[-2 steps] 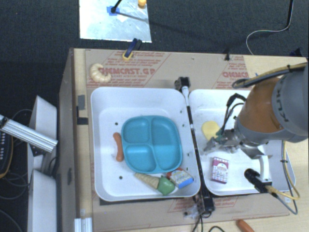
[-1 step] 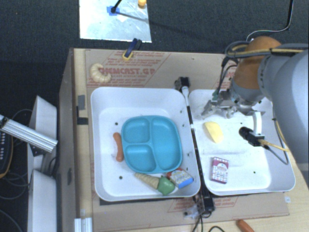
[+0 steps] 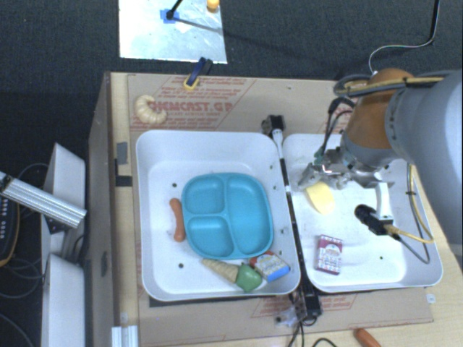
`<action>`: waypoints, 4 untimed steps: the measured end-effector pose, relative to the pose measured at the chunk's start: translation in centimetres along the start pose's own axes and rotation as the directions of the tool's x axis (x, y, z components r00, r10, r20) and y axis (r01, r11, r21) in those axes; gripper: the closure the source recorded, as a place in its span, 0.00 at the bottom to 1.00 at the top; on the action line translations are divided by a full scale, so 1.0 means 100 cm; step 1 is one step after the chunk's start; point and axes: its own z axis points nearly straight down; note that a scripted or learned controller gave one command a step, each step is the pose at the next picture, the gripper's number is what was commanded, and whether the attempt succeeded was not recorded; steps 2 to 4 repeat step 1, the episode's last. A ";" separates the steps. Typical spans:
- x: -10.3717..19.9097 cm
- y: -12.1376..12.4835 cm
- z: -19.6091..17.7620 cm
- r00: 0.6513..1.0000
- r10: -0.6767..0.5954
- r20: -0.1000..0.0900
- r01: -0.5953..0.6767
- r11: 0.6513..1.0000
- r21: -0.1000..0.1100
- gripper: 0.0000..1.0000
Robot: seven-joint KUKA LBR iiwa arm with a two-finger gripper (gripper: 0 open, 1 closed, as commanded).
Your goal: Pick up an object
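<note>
Bench with 2 bins [image 3: 217, 147], blue tray [image 3: 226, 214] left, fingers [image 3: 327, 176] unclear above yellow wedge [image 3: 320, 197] right

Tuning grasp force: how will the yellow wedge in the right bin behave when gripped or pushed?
The yellow wedge looks like a small toy cheese, so probably light and stiff. Its sloped faces may let fingers slip off. Lying flat on the right bin, it should slide, not roll.

plate [image 3: 226, 215] in left bin [image 3: 160, 150], carton [image 3: 329, 254] in right bin [image 3: 405, 266]
</note>
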 end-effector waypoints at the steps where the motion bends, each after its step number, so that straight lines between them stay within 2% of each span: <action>1: 0.000 0.001 -0.011 1.000 -0.001 0.000 0.001 1.000 -0.002 1.00; 4: 0.000 0.001 -0.011 1.000 -0.001 0.000 0.001 1.000 -0.002 1.00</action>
